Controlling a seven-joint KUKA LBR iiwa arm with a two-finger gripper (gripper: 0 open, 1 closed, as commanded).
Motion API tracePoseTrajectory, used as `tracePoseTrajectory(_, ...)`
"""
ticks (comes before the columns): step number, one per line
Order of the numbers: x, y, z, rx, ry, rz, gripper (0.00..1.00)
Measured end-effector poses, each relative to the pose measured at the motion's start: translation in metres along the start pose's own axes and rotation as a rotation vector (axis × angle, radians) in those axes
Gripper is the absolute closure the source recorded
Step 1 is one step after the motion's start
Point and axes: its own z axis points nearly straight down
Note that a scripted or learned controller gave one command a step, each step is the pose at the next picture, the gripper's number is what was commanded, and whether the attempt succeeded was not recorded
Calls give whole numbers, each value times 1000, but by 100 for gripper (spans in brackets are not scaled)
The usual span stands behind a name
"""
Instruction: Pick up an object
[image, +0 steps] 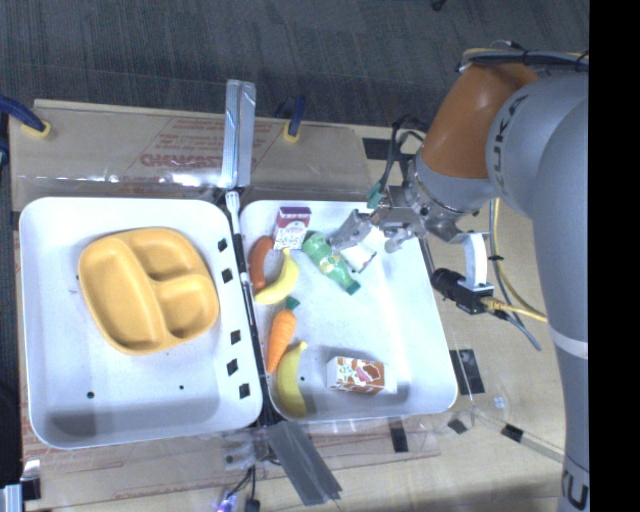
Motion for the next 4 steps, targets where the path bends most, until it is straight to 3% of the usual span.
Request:
tracePoseTrajectory(1,-33,20,106,-29,-7,77,0)
tracePoseTrajectory(2,-38,25,113,-30,-9,84,0)
tracePoseTrajectory(3,-36,25,102,-24,-5,80,100)
tracePoseTrajectory(4,-34,25,102,-21,-1,77,0)
